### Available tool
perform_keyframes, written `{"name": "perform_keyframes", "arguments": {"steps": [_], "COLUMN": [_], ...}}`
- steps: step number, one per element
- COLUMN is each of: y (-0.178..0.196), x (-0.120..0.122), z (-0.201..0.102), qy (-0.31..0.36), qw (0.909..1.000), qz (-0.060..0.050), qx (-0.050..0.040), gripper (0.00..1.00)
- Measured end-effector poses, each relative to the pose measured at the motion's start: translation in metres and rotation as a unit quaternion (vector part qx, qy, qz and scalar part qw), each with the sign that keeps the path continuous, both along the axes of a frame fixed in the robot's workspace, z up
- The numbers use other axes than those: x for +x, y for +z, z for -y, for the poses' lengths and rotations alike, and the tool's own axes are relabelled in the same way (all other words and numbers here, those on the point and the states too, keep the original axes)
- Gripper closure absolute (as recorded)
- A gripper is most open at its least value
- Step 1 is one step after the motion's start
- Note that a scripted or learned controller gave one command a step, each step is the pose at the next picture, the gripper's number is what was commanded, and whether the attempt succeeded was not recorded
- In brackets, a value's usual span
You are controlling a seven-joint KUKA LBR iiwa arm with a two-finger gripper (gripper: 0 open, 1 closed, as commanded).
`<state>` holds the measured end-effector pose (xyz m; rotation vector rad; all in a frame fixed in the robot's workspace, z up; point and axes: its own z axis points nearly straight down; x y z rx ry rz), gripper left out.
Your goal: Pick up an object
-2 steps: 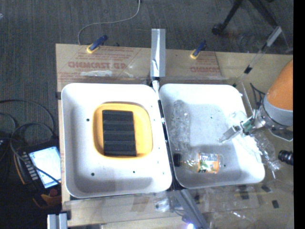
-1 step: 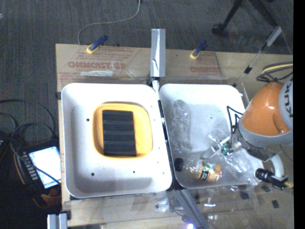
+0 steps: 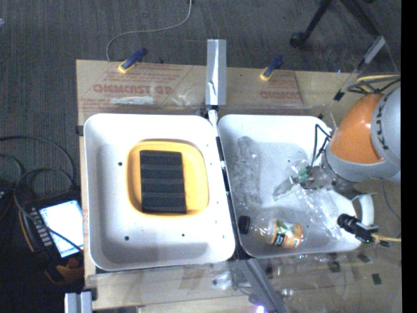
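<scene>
The grey arm point(image 3: 391, 135) reaches in from the right over the right bin point(image 3: 273, 126), its orange band point(image 3: 355, 139) bulging above the wrist, which points down and leftward toward the bin's middle; the gripper point(image 3: 306, 176) sits low among crumpled clear plastic point(image 3: 313, 197), and whether it is open or closed, or has hold of anything, cannot be told; a clear plastic bottle point(image 3: 246, 165) lies lengthwise near the bin's left wall, well apart from the gripper; a small bottle with an orange and green label point(image 3: 283, 232) and a black cap lies on its side near the front wall; the left bin point(image 3: 104, 175) holds a yellow tray point(image 3: 133, 175) with a black ribbed block point(image 3: 161, 181) resting inside it.
</scene>
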<state>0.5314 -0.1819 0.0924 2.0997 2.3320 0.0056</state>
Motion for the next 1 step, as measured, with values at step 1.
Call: {"name": "perform_keyframes", "arguments": {"steps": [1], "y": [-0.0006], "x": [0.0780], "z": [0.0278], "qy": [-0.025], "qw": [0.9997], "qz": [0.004], "qx": [0.0032], "gripper": [0.00]}}
